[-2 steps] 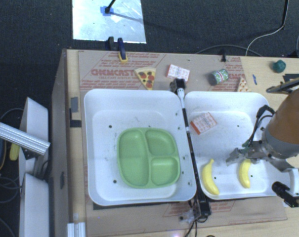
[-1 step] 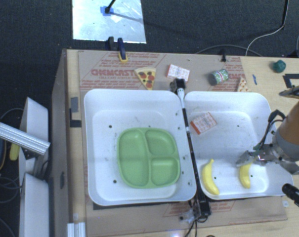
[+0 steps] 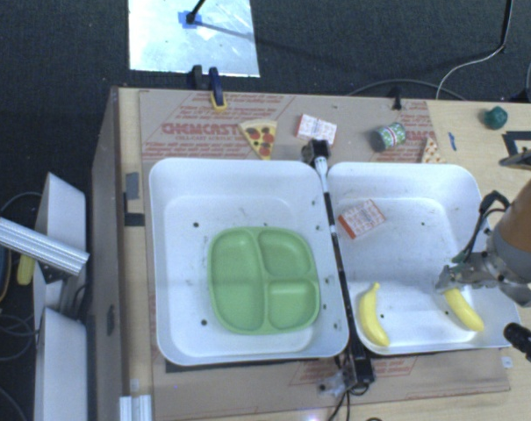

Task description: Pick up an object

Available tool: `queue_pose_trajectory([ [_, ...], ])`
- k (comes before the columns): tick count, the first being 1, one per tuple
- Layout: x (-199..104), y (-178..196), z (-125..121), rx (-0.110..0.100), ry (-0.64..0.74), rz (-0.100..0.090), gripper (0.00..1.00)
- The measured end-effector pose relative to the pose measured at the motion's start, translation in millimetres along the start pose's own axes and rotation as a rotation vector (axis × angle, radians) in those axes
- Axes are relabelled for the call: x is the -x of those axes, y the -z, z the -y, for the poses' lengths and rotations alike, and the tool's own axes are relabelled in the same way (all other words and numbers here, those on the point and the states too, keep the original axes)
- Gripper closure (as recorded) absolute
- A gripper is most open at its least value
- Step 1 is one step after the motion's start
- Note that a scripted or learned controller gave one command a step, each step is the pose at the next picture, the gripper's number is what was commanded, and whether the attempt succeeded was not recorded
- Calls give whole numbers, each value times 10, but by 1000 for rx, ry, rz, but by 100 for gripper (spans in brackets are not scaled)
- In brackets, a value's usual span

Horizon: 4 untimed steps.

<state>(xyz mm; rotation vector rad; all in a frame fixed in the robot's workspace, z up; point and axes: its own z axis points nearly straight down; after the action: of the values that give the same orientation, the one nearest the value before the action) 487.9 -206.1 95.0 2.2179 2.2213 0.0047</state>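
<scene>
Bananas, 2 of them, both in the right bin (image 3: 405, 187). One banana (image 3: 371, 315) lies near that bin's front-left corner, just beside the divider btw the bins. The other banana (image 3: 463, 309) sits toward the front right, and the gripper (image 3: 462, 279) is right over it, arm coming in from the right w/ the grey wrist low above the bin floor. Metal of the tool looks to be touching or just above the top end of that banana; can't tell from here whether it's open, closed, or has anything pinched, too blurred.

Also in the right bin: 1 small white-and-red packet (image 3: 362, 217), toward the back left, well apart from both bananas.

Left bin (image 3: 173, 191) holds 1 green divided plate (image 3: 263, 279), 3 compartments, lying flat near the middle.

On the cardboard behind the bins, 4 loose bits: 1 pizza-slice toy (image 3: 259, 137), 1 white-and-red card (image 3: 317, 129), 1 small green can (image 3: 391, 135) on its side, 1 teal round thing (image 3: 496, 117) far right. Blue-and-yellow clamp (image 3: 216, 89) at the back edge
</scene>
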Motion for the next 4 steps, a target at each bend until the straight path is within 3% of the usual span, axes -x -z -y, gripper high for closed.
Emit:
queue_pose_trajectory([
  [1,2,551,-325,0,1,2,100],
  [2,3,404,-437,-2,2,0,100],
  [3,4,405,-437,-2,1,1,0],
  [4,4,-108,-160,-3,0,1,0],
])
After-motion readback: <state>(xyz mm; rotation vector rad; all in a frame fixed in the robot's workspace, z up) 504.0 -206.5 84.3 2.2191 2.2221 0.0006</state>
